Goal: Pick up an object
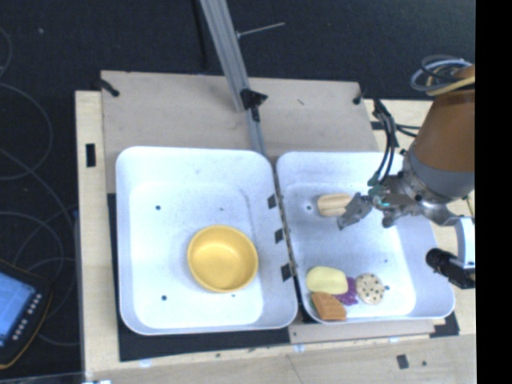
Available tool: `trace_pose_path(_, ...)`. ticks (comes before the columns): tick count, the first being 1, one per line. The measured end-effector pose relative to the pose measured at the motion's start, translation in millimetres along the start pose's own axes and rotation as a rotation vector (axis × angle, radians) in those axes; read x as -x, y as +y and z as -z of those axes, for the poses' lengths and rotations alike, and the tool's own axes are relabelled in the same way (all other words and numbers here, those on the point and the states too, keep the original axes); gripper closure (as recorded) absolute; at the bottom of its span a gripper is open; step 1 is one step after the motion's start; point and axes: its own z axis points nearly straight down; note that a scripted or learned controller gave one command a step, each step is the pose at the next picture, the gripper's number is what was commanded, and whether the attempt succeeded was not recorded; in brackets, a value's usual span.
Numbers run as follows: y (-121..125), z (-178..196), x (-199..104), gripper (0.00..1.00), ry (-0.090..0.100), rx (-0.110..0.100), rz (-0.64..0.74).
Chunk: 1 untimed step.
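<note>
My end effector (370,212) hung over the right bin (400,170), in its upper middle part, and my arm (448,142) reached in from the right side. Two dark fingers pointed to the left and down. One finger (352,212) was next to a tan roll (334,205), and its tip seemed to touch the right end of the roll or to lie just in front of it. I could not tell if there was real contact. The other finger (390,214) was more to the right, apart from the roll. The fingers were spread, and nothing was between them.

The roll lay on the floor of the right bin, near its left wall, directly to the left of my end effector. It lay flat, with its long side going left to right.

Near the front edge of the same bin there was a small group of things, well apart from my end effector: a yellow piece (326,279), a brown piece (328,306) just under it, a purple thing (350,296) between them, and a round cookie (369,288) with dark dots on the right.

In the left bin (152,174) a yellow bowl (222,258) stood upright, a little right of the middle. Both bins were on the desk (92,214), side by side.
</note>
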Motion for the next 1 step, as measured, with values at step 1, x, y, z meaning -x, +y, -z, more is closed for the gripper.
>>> trace_pose_path(1,0.0,0.0,0.1,0.00,0.000,0.001,-0.002)
